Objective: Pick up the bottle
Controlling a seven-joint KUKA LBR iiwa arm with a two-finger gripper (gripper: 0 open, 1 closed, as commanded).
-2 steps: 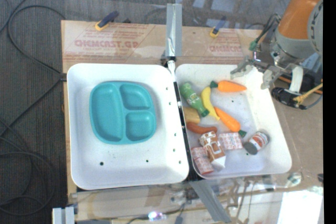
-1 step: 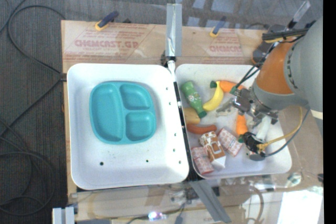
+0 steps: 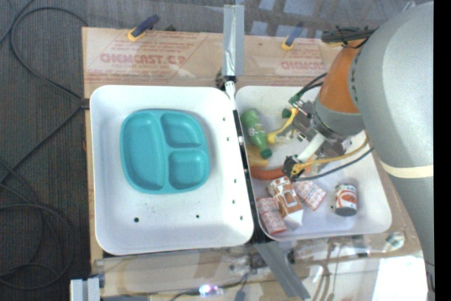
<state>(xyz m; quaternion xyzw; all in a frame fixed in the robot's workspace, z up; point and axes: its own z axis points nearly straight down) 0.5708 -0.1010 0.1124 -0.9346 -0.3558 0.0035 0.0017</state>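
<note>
Red print runs across the cardboard [image 3: 155,56] under the bins, once behind each bin, but it is too faint to read with any certainty. The wrappers of the packets [image 3: 290,199] in the right bin [image 3: 370,218] are red and white with small print that cannot be made out. The same goes for the red-and-white label of the can [image 3: 345,199] standing just right of them.

The bottle [image 3: 255,132] lies on its side in the far left part of the right bin, just beside that bin's left wall. It is green, with a pale yellow-green label round its middle whose writing is too small to read. Its cap end points toward the near right. Near to it, a curved red-orange thing [image 3: 264,171] lies between the bottle and the packets.

The gripper [image 3: 304,132] hangs over the middle of the right bin, to the right of the bottle and apart from it, with nothing seen in its grasp. Whether it is released or clenched cannot be told. The arm [image 3: 394,102], grey with its orange band, covers the bin's far right corner.

The left bin [image 3: 113,222] holds a teal plate [image 3: 165,150] with three compartments. Two blue-and-yellow clamps [image 3: 143,26] grip the cardboard's far edge.
</note>
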